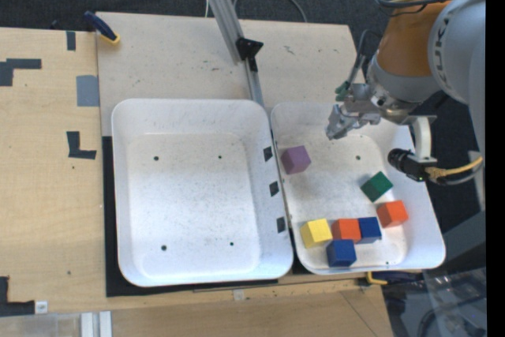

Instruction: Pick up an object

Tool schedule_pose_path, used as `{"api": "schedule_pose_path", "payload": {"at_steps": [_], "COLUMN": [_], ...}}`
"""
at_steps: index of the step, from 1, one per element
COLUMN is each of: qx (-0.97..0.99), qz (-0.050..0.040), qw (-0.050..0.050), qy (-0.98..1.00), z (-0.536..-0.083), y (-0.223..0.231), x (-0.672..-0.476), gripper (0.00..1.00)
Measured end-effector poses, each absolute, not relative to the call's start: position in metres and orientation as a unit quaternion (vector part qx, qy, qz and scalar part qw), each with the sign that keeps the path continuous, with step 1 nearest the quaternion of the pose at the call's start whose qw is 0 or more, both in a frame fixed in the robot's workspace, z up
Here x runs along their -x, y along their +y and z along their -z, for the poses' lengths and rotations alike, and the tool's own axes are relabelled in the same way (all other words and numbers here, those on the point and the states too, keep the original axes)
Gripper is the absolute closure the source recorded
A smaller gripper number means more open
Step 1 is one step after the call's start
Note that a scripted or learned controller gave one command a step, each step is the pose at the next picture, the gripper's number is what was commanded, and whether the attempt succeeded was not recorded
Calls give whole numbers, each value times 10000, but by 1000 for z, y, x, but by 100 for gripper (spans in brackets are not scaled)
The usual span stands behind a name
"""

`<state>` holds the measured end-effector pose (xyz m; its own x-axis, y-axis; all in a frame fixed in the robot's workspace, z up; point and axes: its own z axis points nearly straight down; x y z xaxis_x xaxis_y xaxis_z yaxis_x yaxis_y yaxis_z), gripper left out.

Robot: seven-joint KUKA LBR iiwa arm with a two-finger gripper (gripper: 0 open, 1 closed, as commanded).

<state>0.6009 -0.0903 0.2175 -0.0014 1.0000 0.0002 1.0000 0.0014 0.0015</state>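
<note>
The right bin (410, 252) holds several small blocks. A purple cube (296, 159) lies near its left wall. A green block (377, 186) sits toward the right side, with an orange one (392, 212) just below it. Along the front lie a yellow cube (318, 231), an orange cube (346, 230), a blue cube (369, 229) and another blue cube (341, 252). My gripper (339, 127) hangs over the bin's back part, up and to the right of the purple cube, with nothing visible between its fingers.
The left bin (126, 170) stands beside the right one. A slanted metal pole (225, 8) runs from the top down to the bins' shared edge. A cable loop (268, 0) and a blue-yellow tool (101, 27) lie on the bench behind.
</note>
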Motion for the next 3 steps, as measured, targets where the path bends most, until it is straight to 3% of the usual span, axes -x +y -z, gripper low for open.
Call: {"api": "schedule_pose_path", "payload": {"at_steps": [3], "qx": [-7051], "qz": [7], "qw": [-15], "qy": [7092], "z": [-219], "y": [60], "x": [-605], "gripper": [100]}}
